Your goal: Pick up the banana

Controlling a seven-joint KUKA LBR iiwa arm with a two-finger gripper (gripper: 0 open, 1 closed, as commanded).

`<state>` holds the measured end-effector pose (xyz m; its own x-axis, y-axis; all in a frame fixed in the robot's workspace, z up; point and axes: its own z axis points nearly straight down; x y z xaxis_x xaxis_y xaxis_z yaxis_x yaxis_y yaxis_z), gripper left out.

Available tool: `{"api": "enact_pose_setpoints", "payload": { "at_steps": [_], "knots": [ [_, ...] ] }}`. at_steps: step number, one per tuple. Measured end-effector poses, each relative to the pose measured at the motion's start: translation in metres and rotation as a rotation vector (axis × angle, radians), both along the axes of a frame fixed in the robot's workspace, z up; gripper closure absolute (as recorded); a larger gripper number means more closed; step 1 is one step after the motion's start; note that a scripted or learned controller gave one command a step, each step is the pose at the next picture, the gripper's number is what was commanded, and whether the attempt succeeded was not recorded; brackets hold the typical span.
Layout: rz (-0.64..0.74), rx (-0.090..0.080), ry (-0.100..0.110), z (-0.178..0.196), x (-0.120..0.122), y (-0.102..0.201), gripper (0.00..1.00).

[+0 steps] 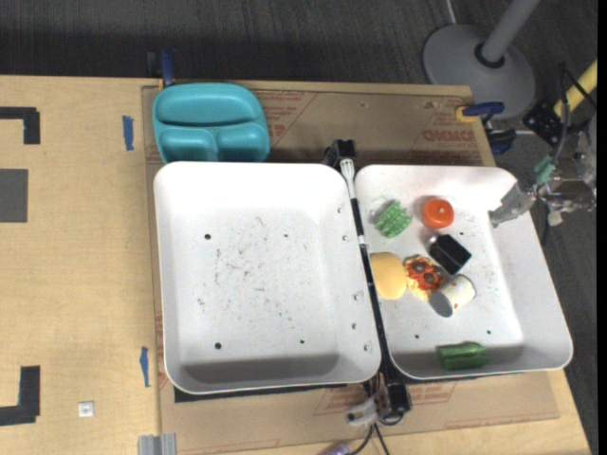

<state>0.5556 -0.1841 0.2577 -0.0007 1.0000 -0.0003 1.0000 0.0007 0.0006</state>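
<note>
Gripper [505, 209] at right bin's [531, 354] upper right rim, well apart from contents; jaw state cannot be told, nothing seen in them; banana [387, 275], pale yellow, at right bin's left side beside divider [365, 263]; multicoloured toy [423, 273] touching its right; black block [450, 253], white cup [455, 295] just beyond; orange object [437, 212], green pieces [390, 218] [462, 354] around; left bin [256, 273]; teal tray [211, 121] behind it.
</note>
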Motion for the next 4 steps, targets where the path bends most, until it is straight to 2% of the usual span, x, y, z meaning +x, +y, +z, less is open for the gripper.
{"api": "enact_pose_setpoints", "payload": {
  "at_steps": [1,2,3,4],
  "knots": [
    [0.284,0.002,0.003,-0.061,-0.005,0.088,0.00],
    [0.233,0.001,0.003,-0.073,-0.060,0.156,0.00],
    [0.329,-0.002,-0.009,-0.130,-0.065,0.266,0.00],
    [0.388,-0.013,-0.009,-0.134,-0.066,0.271,0.00]
  ]
}}
